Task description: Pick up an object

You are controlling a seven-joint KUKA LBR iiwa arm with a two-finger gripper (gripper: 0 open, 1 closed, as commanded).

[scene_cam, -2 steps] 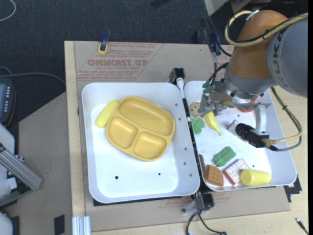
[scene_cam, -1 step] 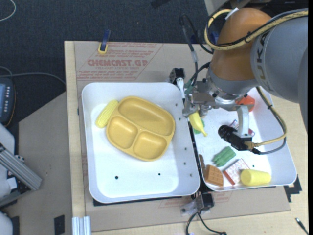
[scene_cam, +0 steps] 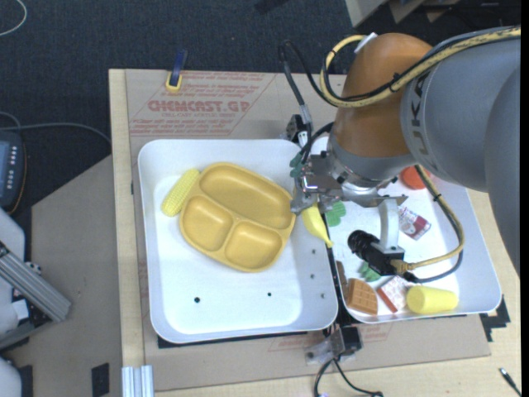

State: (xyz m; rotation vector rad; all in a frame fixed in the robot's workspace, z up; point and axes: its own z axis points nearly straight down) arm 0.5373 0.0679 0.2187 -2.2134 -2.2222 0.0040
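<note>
Banana lies across the divide between two white bins, its long axis slanting from upper left to lower right, tip pointing down-right. End effector sits just above its upper end; whether its fingers are apart cannot be told. Yellow tray and corn occupy the left bin.

the arm hides much of the right bin.
</note>
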